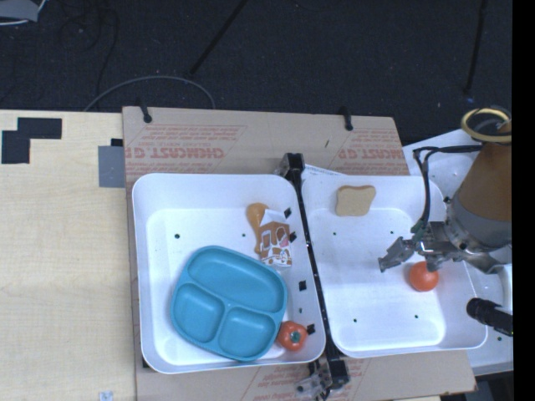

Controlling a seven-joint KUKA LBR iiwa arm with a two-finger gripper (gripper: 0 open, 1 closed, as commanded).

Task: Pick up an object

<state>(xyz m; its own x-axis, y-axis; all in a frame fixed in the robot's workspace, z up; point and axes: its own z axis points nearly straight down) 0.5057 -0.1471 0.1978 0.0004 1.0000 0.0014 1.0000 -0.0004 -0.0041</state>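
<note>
just off the right bin's (pixel 368 345) right wall, a red tomato-like ball (pixel 424 278) rests on the bin floor, and the gripper (pixel 415 253) hangs right above it, touching or nearly touching its top. whether the ball sits between the fingers cannot be told, since the dark metal parts overlap it from above and the finger state is not readable. the grey arm (pixel 489 199) with its orange band reaches in from the right edge. toward the back of the same bin lies a tan slice of bread (pixel 355 200), well apart from the ball. across the black divider, the left bin (pixel 150 224) holds a blue sectioned plate (pixel 227 303), a second red tomato (pixel 292 336) just beside the plate's lower right corner, a small brown-and-white printed packet (pixel 275 245), and an orange-brown piece (pixel 257 215) touching the packet's upper left.
</note>
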